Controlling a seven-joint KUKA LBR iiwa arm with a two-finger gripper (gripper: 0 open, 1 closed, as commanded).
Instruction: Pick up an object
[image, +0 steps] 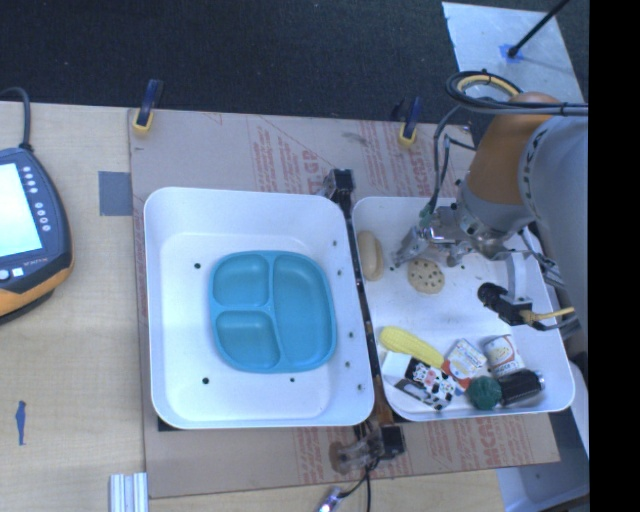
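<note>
Camera view: claw (432, 243) hovering in right bin (520, 222), just at 12 o'clock of cookie (426, 276); can't tell if it's gripping or touching anything.

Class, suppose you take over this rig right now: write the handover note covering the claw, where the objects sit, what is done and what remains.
Claw: low in the right bin, just above the round cookie; nothing seen between its fingers.
Objects: tan oval piece by the bin's left wall; corn cob, patterned card, green ball and small packets along the near side.
Left bin: holds a blue divided plate.
Done: nothing lifted yet.
Left: grasp and raise one object.
</note>
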